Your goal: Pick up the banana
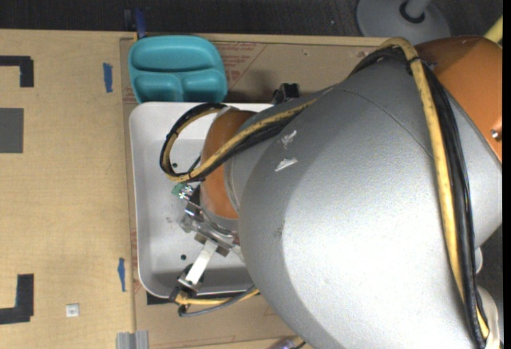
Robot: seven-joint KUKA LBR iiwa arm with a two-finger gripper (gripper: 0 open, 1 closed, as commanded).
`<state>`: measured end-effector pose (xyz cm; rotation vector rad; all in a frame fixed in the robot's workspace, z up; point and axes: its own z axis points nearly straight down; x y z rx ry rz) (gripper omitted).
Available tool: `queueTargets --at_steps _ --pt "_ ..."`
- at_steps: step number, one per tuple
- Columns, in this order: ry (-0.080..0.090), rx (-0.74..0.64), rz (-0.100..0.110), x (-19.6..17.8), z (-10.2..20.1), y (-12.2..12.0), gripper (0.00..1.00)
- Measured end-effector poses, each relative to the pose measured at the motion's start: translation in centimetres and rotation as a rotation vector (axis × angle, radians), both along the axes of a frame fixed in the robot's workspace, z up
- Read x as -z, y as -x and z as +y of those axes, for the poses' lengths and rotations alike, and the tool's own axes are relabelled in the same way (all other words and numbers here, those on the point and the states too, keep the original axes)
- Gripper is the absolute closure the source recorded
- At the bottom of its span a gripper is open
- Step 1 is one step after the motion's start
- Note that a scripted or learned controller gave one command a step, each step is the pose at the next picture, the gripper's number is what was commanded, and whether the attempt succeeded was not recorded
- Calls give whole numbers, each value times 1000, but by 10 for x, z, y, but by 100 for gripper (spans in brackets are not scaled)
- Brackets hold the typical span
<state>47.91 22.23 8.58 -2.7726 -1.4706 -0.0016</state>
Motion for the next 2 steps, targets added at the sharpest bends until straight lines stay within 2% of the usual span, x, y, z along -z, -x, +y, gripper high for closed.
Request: queueTargets --at_steps 1,2 --pt "-1 302 0 0 4 0 0" --pt "3 -363 -5 0 1 -2 0"
